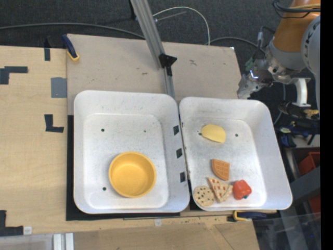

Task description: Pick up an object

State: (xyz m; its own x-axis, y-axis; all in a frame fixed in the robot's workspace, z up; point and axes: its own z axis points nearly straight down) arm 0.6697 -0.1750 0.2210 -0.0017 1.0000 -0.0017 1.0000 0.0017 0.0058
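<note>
Item: yellow bowl (pixel 132 174), lying in the left bin (pixel 88 108), toward its front and well apart from the walls. It is judged light, stiff and smooth, probably plastic; the rim is the thin part best suited to a pinch, since the body looks too wide to be spanned.

Alternative items, all in the right bin (pixel 260 113): a pale yellow flat piece (pixel 214 133) near the back; an orange waffle-like wedge (pixel 220 169) in the middle; at the front, a round cracker (pixel 203 196), a pizza slice (pixel 220 190) and a red pepper-like toy (pixel 241 189), set close together, the cracker and slice touching. These are judged light, rigid toy foods; the flat ones would be hard to grip off the floor, the red toy easier.

Gripper (pixel 248 85): placed above the counter just behind the right bin's rear corner, nothing held; whether it is released or clenched cannot be told.
</note>
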